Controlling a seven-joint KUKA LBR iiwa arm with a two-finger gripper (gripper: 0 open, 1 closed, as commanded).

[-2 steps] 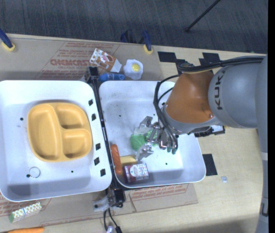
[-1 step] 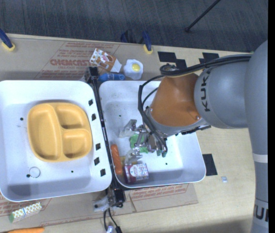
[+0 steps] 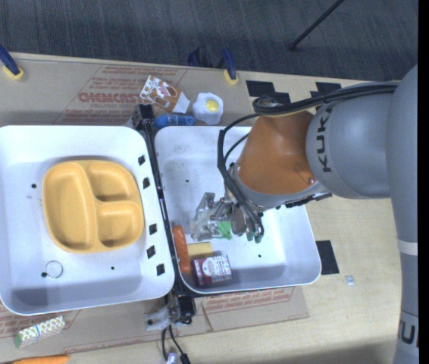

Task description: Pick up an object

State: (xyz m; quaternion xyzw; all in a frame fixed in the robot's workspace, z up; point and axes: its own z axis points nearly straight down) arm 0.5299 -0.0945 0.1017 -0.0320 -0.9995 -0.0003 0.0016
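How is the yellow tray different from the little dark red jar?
The yellow tray lies in the left bin; the dark red jar lies in the right bin. The tray is far bigger and has compartments; the jar is small, with a label. Both rest untouched by the gripper.

The arm (image 3: 313, 158) hides part of the right bin (image 3: 298, 268) (its far right wall); below it, the gripper (image 3: 226, 218) blurs into clutter, fingers unreadable.
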